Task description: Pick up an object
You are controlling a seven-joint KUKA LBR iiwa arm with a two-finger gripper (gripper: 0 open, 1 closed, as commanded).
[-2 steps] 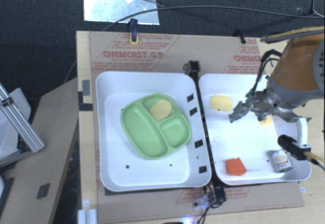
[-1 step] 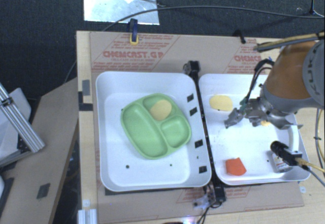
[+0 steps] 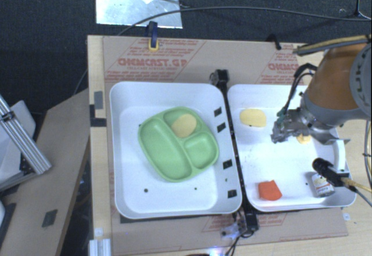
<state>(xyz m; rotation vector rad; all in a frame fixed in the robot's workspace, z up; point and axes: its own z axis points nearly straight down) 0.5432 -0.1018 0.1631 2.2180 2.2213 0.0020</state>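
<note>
My gripper [image 3: 282, 133] hangs over the middle of the right bin [image 3: 261, 159], reaching in from the right. A pale yellow rounded object [image 3: 253, 117] lies just to its left, towards the bin's back. Right beside the gripper on the other side, a small yellow piece [image 3: 304, 139] peeks out, partly hidden by the wrist. An orange-red block [image 3: 269, 190] rests near the bin's front edge, well apart from the gripper. Nothing shows between the gripper's tips.
The left bin [image 3: 131, 191] holds a green divided plate [image 3: 168, 156] with a yellowish round object [image 3: 184, 125] in its back compartment. A black-clipped divider [image 3: 229, 144] separates the two bins. The bench's cardboard [image 3: 174, 57] lies behind them.
</note>
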